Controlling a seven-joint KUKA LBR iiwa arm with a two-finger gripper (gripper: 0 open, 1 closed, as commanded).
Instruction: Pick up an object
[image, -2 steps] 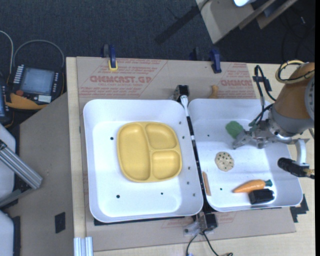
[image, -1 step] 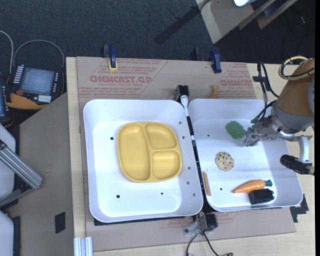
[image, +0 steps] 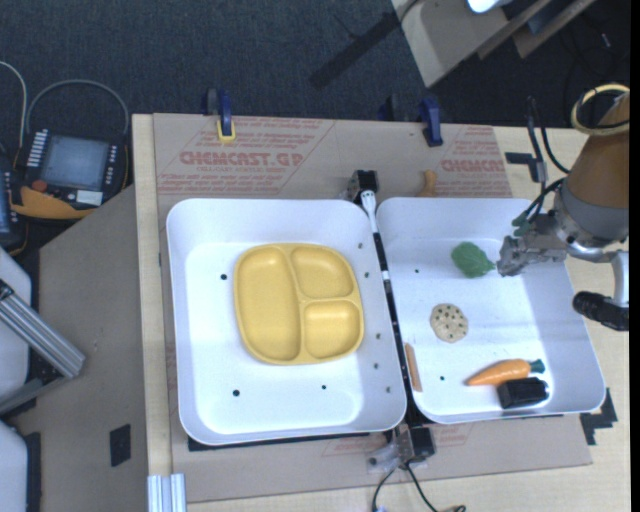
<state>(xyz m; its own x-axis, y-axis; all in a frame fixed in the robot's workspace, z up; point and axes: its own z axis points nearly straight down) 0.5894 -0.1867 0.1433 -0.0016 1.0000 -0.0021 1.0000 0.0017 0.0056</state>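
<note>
White plastic, two shallow bins side by side on a brown board. Left bin (image: 200, 330): holds a yellow divided plate (image: 298, 301), three compartments, lying flat near the middle. Right bin (image: 560, 330): holds a green lump (image: 471, 259) toward the far side, a speckled cookie (image: 449, 322) near the middle, an orange toy carrot (image: 503, 372) toward the near right corner, with a small black block (image: 523, 393) just beside the carrot on its near side. Gripper (image: 512, 256) low over the far right part of the right bin, just right of the green lump, possibly touching. Fingers: cannot tell whether spread or closed; nothing seen between. Grey arm (image: 600, 200) reaching in from the right.
</note>
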